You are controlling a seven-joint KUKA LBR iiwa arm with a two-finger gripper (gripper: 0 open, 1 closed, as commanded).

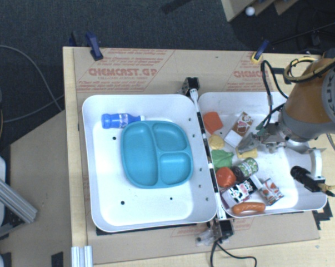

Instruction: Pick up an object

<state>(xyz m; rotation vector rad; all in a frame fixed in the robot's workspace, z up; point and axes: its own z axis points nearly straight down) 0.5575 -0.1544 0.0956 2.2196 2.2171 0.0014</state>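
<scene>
Nearest, a sausage lies in the right bin; the gripper is lowered among crowded food items, its grip state indiscernible.

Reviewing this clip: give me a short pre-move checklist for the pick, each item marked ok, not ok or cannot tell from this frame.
1. Gripper is over the right bin, where the pickable items lie: ok.
2. A target sits near the gripper: ok; the small white carton and the yellow piece lie beside it.
3. An object is already between the fingers: cannot tell; the wrist hides the tips.
4. Items are spaced well enough for a clean grasp: not ok; the green can, red piece and cow-print carton are crowded together.
5. Left bin contents, the blue divided plate and blue bottle, are out of the arm's way: ok.
</scene>
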